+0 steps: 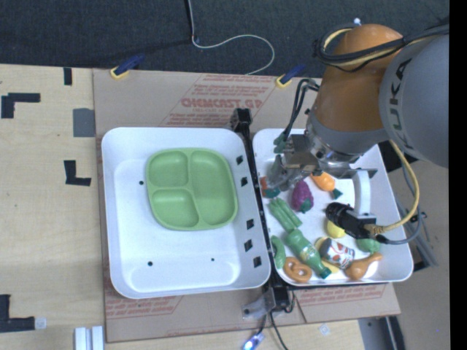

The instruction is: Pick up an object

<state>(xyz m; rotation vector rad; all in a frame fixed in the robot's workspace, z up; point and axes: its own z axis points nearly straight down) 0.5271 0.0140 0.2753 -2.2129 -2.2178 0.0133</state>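
Starting at your left: the left bin (120, 217) sits on the cardboard-covered tabletop (44, 195) and carries a green divided plate (193, 188), lying flat and in full view.

Right bin (390, 268): much of it is hidden from you. The arm (365, 86) comes in from the right and its orange band and grey body cover the bin's upper half. Toy foods crowd the lower part, several overlapping, so some are hard to name.

What you can make out, left to right: a green pepper-like piece (279, 250) along the divider, a green pea pod (284, 214), a brown pretzel (296, 270), a green bottle-shaped piece (306, 248), a purple eggplant (301, 195), an orange carrot piece (325, 182), a small printed can (340, 254), and a tan pear-shaped piece (361, 267) at the lower right.

The claw (281, 172) sits low at the bin's upper left, near the divider. The eggplant lies just to its right and slightly below, the pea pod just below it. You cannot tell whether the claw is spread or pressed together; dark metal and cables blur the tips. Nothing is visibly pinched.

The wrist points down and toward the left, with black cables looping around it.
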